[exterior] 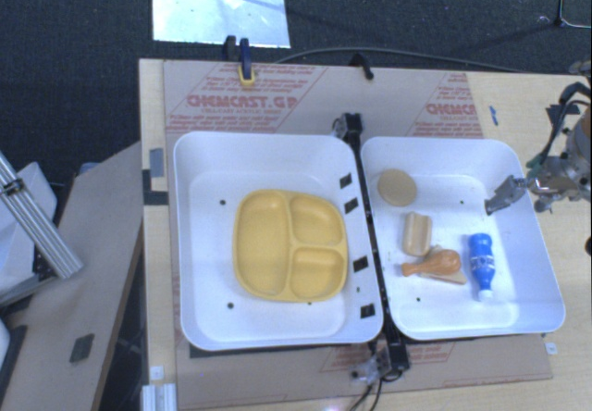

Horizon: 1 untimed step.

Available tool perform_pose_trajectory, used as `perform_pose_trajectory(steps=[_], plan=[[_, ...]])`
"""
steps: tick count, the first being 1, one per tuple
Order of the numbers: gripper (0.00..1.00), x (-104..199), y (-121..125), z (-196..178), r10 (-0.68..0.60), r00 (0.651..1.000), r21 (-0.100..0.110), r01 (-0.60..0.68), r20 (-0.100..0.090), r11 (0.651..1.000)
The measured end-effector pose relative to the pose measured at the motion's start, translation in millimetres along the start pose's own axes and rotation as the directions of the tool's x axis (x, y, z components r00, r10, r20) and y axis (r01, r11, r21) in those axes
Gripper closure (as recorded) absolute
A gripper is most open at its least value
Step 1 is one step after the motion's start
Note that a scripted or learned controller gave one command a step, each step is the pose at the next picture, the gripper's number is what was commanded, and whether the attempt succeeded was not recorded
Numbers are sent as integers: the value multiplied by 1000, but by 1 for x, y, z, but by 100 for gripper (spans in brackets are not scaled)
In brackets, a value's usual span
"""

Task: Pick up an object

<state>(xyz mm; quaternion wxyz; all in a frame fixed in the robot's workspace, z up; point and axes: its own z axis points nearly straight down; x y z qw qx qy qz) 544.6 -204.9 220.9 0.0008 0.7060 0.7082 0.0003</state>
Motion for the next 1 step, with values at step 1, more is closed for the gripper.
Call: perform_pose_trajectory(steps=[1], plan=[[0, 2, -1, 63, 1, 1000, 5, -1, -2, 1000]])
